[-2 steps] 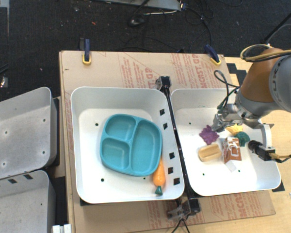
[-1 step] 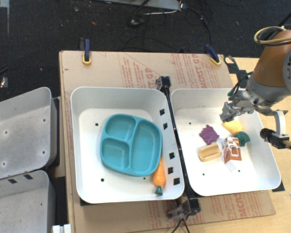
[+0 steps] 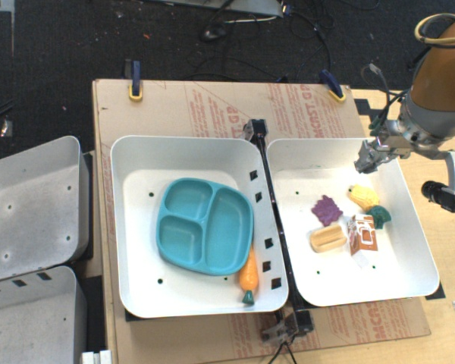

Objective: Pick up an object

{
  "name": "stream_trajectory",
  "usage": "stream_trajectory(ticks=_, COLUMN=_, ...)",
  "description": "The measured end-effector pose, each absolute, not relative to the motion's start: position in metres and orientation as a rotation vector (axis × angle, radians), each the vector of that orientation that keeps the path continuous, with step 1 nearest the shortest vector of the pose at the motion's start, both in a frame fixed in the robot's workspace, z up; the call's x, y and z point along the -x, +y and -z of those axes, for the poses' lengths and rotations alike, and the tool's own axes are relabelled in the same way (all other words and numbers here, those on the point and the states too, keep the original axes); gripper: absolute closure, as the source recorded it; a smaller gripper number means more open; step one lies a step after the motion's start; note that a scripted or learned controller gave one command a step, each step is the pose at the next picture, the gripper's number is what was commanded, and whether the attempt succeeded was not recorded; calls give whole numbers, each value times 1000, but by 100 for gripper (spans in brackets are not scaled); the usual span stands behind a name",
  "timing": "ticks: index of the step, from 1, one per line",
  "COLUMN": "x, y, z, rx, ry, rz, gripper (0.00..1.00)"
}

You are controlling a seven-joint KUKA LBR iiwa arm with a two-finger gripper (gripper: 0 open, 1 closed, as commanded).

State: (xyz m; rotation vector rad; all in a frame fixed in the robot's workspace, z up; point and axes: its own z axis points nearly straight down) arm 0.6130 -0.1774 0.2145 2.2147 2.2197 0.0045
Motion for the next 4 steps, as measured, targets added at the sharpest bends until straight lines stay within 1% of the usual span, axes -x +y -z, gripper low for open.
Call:
stream_trajectory(ticks=1, x=-620, y=-185, z=-274, rx=-2213, ry=2219, rz=-5, gripper=100)
stream_trajectory(ticks=2, x=-595, y=-141, z=-263, rx=-2217, ry=2229, rz=1, gripper=100)
stream_trajectory(ticks=3, x=-583, y=-100, z=-257, rx=-2216, ry=2230, rz=1, gripper=100)
stream_trajectory(ticks=4, x=-562, y=-43, z=-245, rx=-2216, ry=2232, rz=1, gripper=100)
